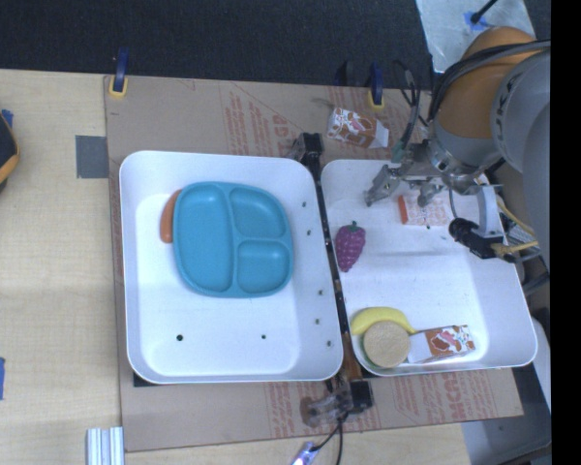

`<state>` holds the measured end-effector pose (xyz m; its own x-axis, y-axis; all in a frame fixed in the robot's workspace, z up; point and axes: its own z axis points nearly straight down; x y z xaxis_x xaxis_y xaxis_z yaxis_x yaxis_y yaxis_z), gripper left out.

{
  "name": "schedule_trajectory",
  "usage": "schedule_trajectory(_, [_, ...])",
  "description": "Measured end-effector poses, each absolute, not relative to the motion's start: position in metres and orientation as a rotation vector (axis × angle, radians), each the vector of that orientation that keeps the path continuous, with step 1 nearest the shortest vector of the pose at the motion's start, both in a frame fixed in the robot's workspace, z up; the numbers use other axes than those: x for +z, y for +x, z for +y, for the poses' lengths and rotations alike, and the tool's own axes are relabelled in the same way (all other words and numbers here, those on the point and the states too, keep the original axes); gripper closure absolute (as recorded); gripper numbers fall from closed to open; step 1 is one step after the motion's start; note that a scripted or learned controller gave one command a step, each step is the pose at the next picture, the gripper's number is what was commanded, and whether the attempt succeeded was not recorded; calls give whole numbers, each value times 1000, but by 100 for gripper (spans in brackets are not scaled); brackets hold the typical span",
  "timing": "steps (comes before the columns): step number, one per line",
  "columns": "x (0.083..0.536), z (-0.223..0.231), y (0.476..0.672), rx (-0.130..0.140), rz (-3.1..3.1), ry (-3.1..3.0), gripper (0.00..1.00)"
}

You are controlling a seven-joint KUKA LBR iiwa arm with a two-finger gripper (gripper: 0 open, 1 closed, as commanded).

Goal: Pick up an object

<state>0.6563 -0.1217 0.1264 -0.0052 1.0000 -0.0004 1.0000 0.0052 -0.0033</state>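
1. The gripper [404, 188] is hanging over the far end of the right bin [494, 289], its two fingers [378, 193] spreading apart with nothing between them.
2. Just beside the fingers, a small white-and-red packet [425, 211] is lying on the bin floor; whether the nearer finger is touching it I cannot tell.
3. A purple bunch of grapes [350, 245] is sitting near the bin's left wall, a little toward me from the fingers.
4. At the near end of that bin, a yellow banana [380, 319] is curling around a round tan disc [386, 345], with another printed packet [447, 341] lying just beside them.
5. The left bin [223, 352] is holding a blue divided plate [234, 239], with an orange thing [166, 219] peeking out from under its left edge.
6. Both bins are resting on brown cardboard [223, 114] on the desk [39, 289].
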Motion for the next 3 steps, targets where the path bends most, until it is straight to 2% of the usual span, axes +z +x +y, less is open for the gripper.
schedule_trajectory(1, [100,-170,657,2,-2225,-2220,0])
schedule_trajectory(2, [111,-171,657,2,-2230,-2219,100])
schedule_trajectory(3, [104,-114,656,6,-2226,-2213,100])
